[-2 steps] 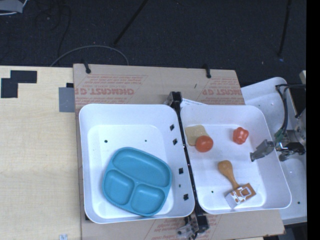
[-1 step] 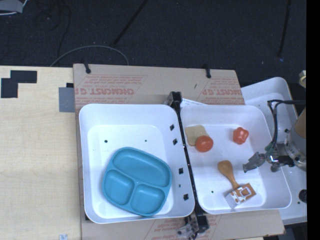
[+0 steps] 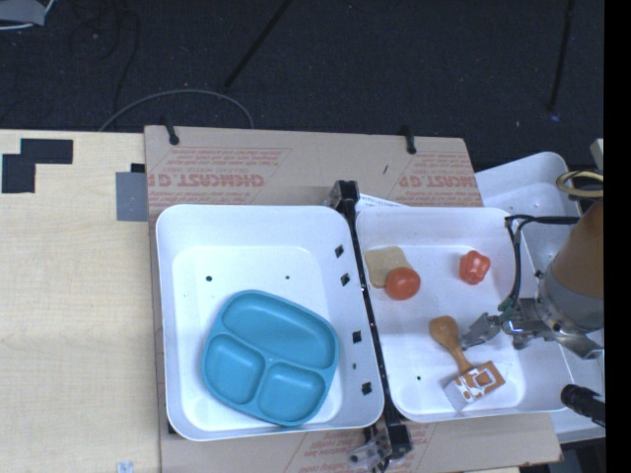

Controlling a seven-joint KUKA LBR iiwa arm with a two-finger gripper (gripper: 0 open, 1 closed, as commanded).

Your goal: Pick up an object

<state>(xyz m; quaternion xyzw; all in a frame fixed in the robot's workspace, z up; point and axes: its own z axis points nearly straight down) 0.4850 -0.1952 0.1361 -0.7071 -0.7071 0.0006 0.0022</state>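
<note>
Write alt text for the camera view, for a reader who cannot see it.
A grey robot arm reaches from the right, its gripper low in the right bin beside a wooden spoon. That bin also holds a red tomato, a tan slice, a small red pepper and a small orange-and-white box. The left bin holds a blue divided plate.

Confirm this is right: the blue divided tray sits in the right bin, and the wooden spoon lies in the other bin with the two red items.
Not quite. The camera view shows the blue divided tray in the left bin, not the right. The wooden spoon does lie in the other bin, the right one, with the two red items.
</note>
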